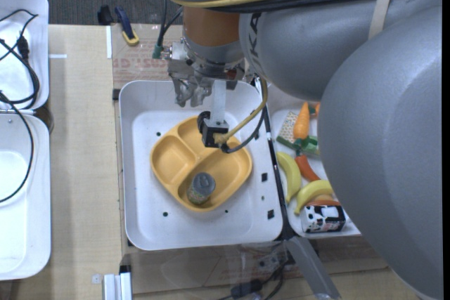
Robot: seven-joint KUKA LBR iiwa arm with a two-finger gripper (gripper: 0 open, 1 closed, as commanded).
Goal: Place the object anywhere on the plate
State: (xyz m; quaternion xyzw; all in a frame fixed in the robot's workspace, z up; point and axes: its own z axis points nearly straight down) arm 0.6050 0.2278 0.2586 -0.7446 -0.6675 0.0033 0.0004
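A yellow divided plate [176, 154] lies in the left white bin [140, 221]. A small grey, round object [202, 185] with a brownish underside rests in the plate's near compartment. My gripper [190, 96] hangs above the bin's far edge, just beyond the plate's far rim and well apart from the grey object. Nothing shows between its short metal fingers.
The right bin [351, 228] holds two bananas [304, 186], a carrot [301, 121], a red pepper-like piece [307, 167] and a small black-and-white cow-print carton [323, 218]. The big grey arm covers most of the right side. White trays with black cables lie far left.
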